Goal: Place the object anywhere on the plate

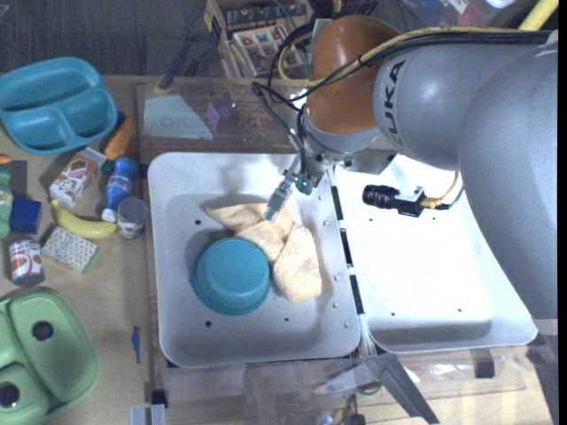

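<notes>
Gripper (276,204) over left bin (168,237), tip apparently touching cream cloth (288,246) beside blue bowl (232,275); finger state indeterminate.

A light wooden bench (106,290) bears two shallow white bins, the right bin (425,273) brightly lit, beside a turquoise divided tray (55,104), a banana (81,221) and green moulded trays (40,361), with dark carpet (97,16) beyond.
</notes>
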Robot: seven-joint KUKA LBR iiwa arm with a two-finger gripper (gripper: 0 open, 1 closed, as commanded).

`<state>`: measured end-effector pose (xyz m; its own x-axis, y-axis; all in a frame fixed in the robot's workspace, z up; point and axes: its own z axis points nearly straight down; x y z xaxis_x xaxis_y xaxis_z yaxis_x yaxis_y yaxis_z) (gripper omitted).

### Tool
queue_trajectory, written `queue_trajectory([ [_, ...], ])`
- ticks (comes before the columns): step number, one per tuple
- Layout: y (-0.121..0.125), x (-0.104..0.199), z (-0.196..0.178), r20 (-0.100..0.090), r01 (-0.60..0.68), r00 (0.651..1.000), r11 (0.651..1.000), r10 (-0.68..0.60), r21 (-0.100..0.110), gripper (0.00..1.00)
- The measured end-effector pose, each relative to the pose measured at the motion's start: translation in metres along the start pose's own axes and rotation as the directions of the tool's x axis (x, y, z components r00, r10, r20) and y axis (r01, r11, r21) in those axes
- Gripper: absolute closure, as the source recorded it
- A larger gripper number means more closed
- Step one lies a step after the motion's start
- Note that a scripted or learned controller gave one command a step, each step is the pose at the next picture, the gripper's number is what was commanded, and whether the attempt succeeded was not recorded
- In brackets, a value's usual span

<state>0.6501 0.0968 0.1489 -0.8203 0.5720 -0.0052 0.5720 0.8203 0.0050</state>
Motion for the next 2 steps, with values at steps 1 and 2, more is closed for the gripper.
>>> queue_trajectory([
  [1,0.000,-0.003,-0.012,0.006,-0.003,1.000,1.000,0.004,-0.008,1.00],
  [2,0.024,0.039,-0.033,0.000,-0.095,0.995,0.995,0.095,-0.001,1.00],
])
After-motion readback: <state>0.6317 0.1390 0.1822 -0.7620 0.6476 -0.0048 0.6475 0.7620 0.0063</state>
